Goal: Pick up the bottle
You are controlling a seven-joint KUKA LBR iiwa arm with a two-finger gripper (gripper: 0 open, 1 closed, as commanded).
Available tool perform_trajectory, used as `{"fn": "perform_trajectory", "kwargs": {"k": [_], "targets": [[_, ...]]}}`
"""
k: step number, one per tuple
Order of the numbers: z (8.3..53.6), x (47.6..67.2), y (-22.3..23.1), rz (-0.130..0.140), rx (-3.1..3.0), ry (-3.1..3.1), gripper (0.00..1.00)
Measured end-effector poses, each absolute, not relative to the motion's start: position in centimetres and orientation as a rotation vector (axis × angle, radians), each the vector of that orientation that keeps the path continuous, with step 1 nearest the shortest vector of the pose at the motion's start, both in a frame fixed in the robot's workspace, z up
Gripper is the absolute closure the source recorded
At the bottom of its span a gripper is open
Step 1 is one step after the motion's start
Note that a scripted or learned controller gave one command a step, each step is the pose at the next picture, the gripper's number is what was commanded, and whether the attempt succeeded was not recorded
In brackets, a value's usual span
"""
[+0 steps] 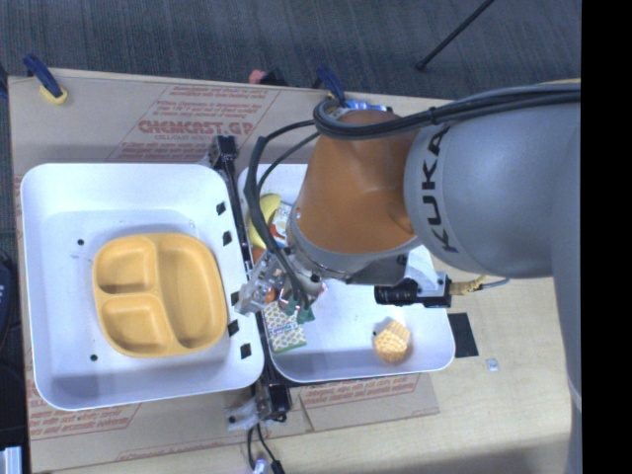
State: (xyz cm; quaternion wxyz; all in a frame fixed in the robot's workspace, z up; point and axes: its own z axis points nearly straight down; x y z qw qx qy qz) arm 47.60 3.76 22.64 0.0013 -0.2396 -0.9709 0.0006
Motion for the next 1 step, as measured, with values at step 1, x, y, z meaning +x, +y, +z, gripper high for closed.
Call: {"fn": "perform_trajectory", "kwargs": {"k": [1], "targets": [[25.08, 47.61, 10.92, 0.001, -0.832, -3.028, 1.0]]}}
